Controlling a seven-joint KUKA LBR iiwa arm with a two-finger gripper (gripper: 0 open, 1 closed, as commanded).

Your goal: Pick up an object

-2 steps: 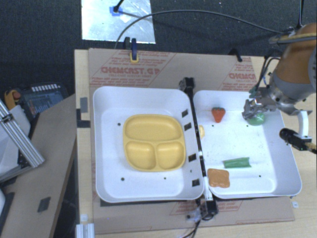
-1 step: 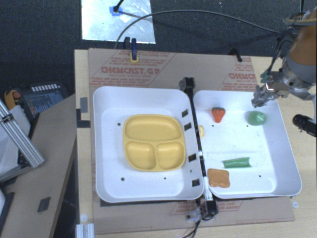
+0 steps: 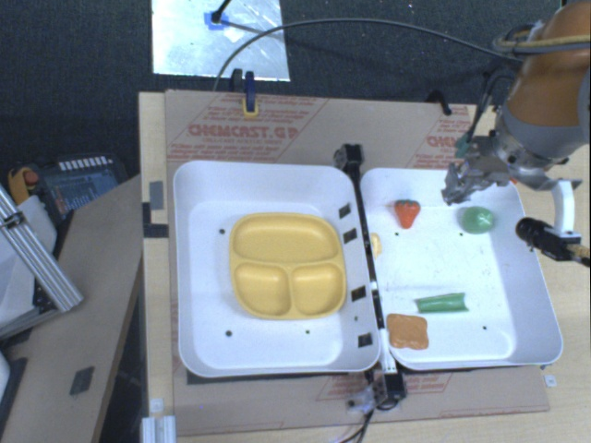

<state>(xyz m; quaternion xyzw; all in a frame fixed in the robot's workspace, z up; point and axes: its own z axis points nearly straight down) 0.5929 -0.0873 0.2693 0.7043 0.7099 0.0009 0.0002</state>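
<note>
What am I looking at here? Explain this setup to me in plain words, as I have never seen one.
One camera looks down at a slant on a bench with two shallow white bins. The grey and orange machine at the right is a robot arm; its gripper hangs over the right bin, near a round green object. That bin also has a red strawberry-like toy, a long green piece and an orange-brown piece. The left bin has a yellow divided tray. I see nothing between the fingers.
</note>
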